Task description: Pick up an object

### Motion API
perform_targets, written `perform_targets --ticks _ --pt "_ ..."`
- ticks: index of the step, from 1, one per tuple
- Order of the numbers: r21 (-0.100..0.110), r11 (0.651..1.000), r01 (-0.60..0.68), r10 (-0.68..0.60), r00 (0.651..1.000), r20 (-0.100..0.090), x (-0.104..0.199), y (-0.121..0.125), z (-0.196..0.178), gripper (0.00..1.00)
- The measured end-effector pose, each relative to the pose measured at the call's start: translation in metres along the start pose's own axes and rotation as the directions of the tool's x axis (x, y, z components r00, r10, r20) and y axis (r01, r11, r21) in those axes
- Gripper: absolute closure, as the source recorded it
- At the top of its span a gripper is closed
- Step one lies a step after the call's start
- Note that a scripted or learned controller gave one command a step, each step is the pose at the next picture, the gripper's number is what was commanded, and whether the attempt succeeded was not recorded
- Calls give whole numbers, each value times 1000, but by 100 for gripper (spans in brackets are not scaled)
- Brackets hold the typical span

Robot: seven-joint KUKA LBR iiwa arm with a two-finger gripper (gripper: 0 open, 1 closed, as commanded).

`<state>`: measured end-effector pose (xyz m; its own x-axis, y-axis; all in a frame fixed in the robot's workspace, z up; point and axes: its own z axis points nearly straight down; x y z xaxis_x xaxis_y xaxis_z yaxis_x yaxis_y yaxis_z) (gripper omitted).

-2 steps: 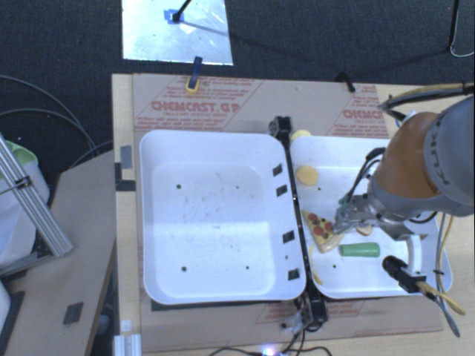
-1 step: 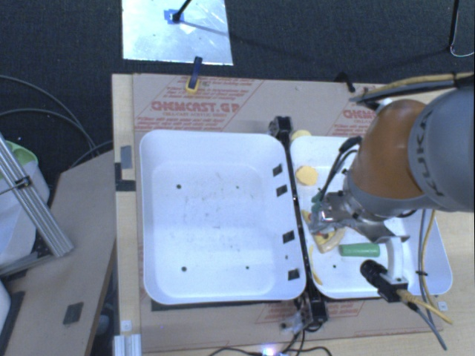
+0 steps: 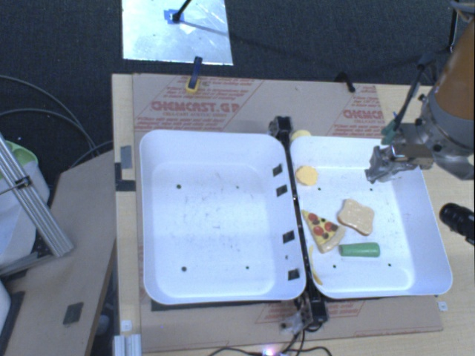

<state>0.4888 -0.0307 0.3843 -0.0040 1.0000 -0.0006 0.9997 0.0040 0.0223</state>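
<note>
The job looks barely begun: the grey gripper [image 3: 380, 166] hangs over the right white bin [image 3: 415, 284], too blurry to tell its grip, with nothing seen in it, while the tan toast slice [image 3: 356, 216] lies just nearer, not yet picked up.

Red print reading "CHEMCAST GP" stands on the brown sheet [image 3: 223, 99] covering the surface, beyond the left bin. The same words repeat at a slant beyond the right bin, partly cut off.

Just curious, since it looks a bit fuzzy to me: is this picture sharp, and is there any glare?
Camera view: soft overall, the gripper slightly blurred; the shiny sheet above the bench catches glare; the white bins are brightly, evenly lit with faint shadows.
</note>
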Motion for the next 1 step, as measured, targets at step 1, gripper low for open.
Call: perform_targets --ticks 1 --pt "31 1000 -2 2 1000 0 10 50 194 100"
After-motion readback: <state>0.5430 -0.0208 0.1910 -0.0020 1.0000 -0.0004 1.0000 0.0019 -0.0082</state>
